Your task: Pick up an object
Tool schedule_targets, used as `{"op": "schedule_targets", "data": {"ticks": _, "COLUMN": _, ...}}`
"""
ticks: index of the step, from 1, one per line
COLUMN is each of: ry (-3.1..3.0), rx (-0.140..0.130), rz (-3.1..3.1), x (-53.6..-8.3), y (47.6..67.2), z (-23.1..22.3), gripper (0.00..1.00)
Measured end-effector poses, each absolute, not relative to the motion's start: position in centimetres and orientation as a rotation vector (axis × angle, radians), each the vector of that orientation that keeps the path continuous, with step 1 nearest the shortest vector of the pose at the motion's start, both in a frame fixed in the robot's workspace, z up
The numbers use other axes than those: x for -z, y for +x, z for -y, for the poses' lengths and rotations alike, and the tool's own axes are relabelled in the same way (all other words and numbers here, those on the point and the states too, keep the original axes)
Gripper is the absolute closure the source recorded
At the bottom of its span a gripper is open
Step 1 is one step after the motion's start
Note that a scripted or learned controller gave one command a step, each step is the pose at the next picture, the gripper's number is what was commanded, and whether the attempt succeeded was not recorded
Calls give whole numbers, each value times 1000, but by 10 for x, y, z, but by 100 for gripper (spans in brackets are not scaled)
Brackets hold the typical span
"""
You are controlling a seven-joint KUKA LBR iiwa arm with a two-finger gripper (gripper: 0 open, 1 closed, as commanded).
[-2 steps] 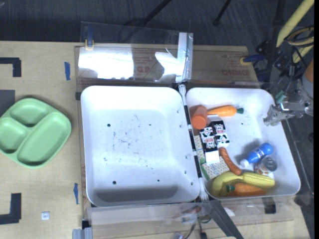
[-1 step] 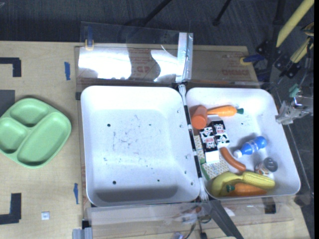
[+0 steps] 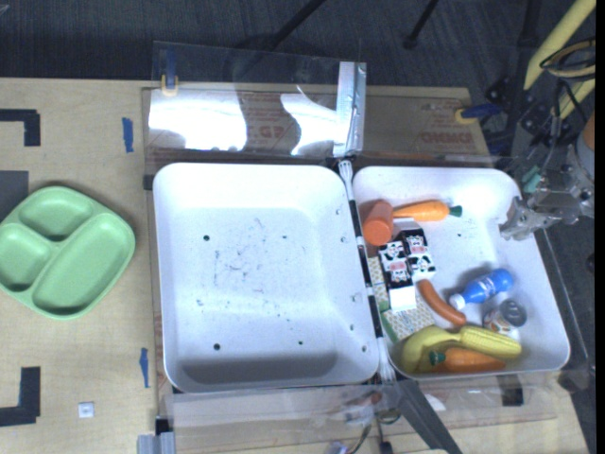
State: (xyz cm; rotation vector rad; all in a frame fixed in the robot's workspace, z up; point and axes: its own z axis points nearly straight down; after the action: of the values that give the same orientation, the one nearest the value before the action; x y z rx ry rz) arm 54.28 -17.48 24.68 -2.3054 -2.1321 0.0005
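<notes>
Currently, the gripper [image 3: 531,218], its opening impossible to tell, is seen at the right bin's [image 3: 544,296] upper-right rim, so a centred descent onto the carrot [image 3: 423,211], upper-left inside, is advised.

Two white bins [image 3: 250,183], toys in right one, pincer [image 3: 526,218] at rim

The table [image 3: 76,140] looked like pale matt wood. Both white bins [image 3: 255,253] seemed smooth plastic, faintly scuffed. The green divided plate [image 3: 61,251] was glossy plastic. A clear, shiny sheet [image 3: 246,112] caught glare behind the bins.
</notes>
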Motion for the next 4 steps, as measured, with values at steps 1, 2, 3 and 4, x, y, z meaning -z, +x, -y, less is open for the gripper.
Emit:
{"op": "schedule_targets", "data": {"ticks": 1, "ry": -2186, "rx": 1, "rz": 2261, "x": -278, "y": 642, "z": 163, "gripper": 100}}
{"op": "schedule_targets", "data": {"ticks": 2, "ry": -2180, "rx": -1, "rz": 2262, "x": -264, "y": 647, "z": 122, "gripper": 100}}
{"op": "schedule_targets", "data": {"ticks": 3, "ry": -2092, "rx": 1, "rz": 2344, "x": -259, "y": 543, "z": 100, "gripper": 100}}
{"op": "schedule_targets", "data": {"ticks": 4, "ry": -2092, "rx": 1, "rz": 2344, "x": -259, "y": 543, "z": 100, "gripper": 0}}
